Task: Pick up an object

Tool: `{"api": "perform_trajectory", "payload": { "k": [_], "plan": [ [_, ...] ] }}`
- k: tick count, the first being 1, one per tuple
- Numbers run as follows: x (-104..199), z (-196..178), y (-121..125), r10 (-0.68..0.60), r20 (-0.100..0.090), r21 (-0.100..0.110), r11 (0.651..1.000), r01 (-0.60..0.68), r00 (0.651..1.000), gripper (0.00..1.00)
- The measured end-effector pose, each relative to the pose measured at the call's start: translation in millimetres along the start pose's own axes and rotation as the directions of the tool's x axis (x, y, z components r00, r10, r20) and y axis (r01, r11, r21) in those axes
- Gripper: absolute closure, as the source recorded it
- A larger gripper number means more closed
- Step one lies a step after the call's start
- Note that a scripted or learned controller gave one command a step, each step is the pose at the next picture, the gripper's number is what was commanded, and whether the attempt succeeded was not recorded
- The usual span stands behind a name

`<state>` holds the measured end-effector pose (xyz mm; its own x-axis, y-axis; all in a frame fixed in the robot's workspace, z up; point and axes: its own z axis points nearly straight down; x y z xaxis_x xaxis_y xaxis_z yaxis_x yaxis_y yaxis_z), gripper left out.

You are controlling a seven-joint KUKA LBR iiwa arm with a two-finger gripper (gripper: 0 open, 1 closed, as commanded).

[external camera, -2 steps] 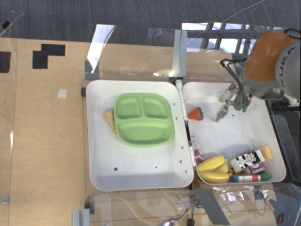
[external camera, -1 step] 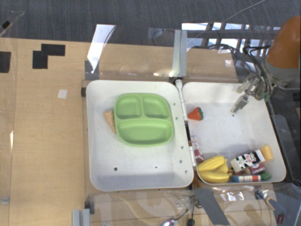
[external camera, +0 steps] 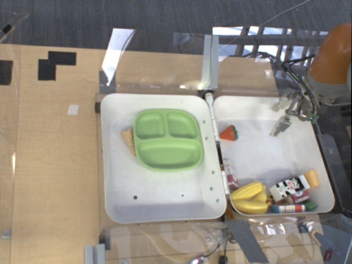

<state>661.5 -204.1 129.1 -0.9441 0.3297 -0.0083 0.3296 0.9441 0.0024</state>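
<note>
In the right bin (external camera: 258, 114), a red strawberry toy (external camera: 229, 132) lies near the left wall. A yellow banana bunch (external camera: 250, 198) sits at the front, beside a black-and-white carton (external camera: 290, 188), an orange piece (external camera: 312, 177) and a coloured marker (external camera: 291, 208). My gripper (external camera: 281, 114) hangs over the bin's back right part, well right of the strawberry. It is open, with nothing between its fingers. The left bin (external camera: 159, 202) holds a green divided plate (external camera: 168, 140), and a tan cracker (external camera: 128, 141) pokes out from under the plate's left edge.
A small pink packet (external camera: 230, 176) lies against the divider (external camera: 215, 147) between the bins. The arm's orange band (external camera: 331, 59) and its cables sit beyond the right bin's back right corner. Metal frame bars (external camera: 210, 59) stand behind the bins.
</note>
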Motion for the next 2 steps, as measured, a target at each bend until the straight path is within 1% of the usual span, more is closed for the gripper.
{"api": "perform_trajectory", "payload": {
  "k": [1, 2],
  "plan": [
    [23.2, 39.0, 30.8, -0.048, 0.008, 0.0, 0.999, 0.048, 0.999, 0.0],
    [43.7, 38.9, 97.1, 0.237, 0.005, -0.005, 0.972, -0.237, 0.972, 0.0]
  ]
}}
